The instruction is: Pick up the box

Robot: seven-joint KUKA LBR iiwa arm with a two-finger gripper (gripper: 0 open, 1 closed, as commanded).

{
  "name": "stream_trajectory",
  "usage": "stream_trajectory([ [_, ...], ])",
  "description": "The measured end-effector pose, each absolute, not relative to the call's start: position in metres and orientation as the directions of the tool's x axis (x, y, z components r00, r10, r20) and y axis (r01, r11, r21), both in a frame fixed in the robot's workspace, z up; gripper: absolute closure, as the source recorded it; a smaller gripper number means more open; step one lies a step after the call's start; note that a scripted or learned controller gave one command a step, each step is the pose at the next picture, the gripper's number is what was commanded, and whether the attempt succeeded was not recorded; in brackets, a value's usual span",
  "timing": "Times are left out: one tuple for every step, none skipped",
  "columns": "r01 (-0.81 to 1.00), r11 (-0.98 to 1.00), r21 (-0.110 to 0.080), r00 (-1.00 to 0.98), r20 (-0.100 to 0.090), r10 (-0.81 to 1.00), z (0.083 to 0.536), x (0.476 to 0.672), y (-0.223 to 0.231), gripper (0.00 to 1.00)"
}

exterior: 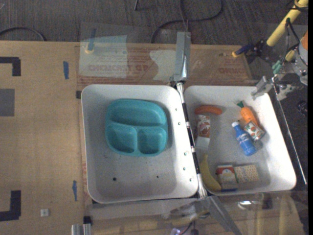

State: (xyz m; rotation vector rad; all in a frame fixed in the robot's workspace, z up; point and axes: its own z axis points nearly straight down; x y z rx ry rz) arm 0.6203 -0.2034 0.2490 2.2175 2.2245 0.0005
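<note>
A small red and white box [226, 176] lies flat near the front of the right bin [282, 146]. A tan patterned box [246, 173] lies right beside it, touching or nearly touching. My gripper [270, 83] hangs over the right bin's far right corner, well away from both boxes and high above the bin floor. Nothing shows in it. The arm [299, 58] comes in from the right edge.
The right bin also holds a banana [210, 174], a brown packet [204, 130], a sausage [208, 110], a carrot [248, 114], a blue bottle [243, 138] and a red can [255, 130]. A teal divided plate [137, 127] sits in the left bin [95, 170].
</note>
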Motion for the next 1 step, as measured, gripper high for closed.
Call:
stream_trajectory([
  [0.97, 0.242, 0.0, -0.242, 0.0, 0.97, 0.19, 0.6006, -0.1589, 0.0],
])
